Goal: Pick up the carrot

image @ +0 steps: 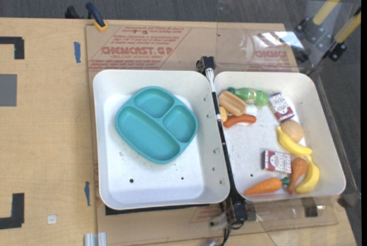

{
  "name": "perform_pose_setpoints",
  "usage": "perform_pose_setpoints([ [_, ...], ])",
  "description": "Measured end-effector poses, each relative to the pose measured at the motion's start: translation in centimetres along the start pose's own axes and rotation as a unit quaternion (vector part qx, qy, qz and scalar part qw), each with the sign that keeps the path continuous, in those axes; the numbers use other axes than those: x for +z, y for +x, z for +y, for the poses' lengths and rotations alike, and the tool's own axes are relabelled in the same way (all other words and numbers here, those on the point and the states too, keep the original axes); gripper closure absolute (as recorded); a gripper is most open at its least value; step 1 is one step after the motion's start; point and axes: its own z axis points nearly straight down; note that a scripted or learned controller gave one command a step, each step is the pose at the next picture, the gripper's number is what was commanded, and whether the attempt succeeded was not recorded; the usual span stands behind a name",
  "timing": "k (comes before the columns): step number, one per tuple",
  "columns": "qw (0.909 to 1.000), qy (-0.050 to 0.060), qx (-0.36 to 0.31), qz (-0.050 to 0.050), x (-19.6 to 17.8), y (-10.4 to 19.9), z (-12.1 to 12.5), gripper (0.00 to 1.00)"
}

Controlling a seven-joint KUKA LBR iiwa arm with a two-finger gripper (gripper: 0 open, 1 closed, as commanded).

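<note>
Whether the pincer was released or clenched could not be told at this moment, so the advice below rests on how the things lay.

The carrot (264, 186) lay flat in the right bin (252, 150), close to the near wall. Its pointed end faced the divider between the bins and its green top (284, 180) faced the far side. The green top seemed to touch a brownish-orange root-shaped piece (297, 172), which stood slanted beside it. A red and white carton (277, 161) sat just behind the carrot, near but apparently apart from it. A banana (311, 177) curved around the far side of the brownish piece, with a second banana (296, 145) further back.

A good grasp would probably have come straight down over the thick middle of the carrot, with the jaws set across its length. One jaw would have gone into the narrow gap on the carton side and the other between the carrot and the bin wall. The pointed half offered more free room than the crowded green end. The chief risks looked to be catching the bin wall or nudging the carton.

Further off lay a hot dog (232, 102) and a red pepper-like piece (239, 120). A teal divided plate (156, 123) sat in the left bin (114, 182).
</note>
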Motion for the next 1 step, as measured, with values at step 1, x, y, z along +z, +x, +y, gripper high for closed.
perform_pose_setpoints([
  [1,1.0000,0.002,0.000,0.002,0.30,0.09,0.01,0.00],
])
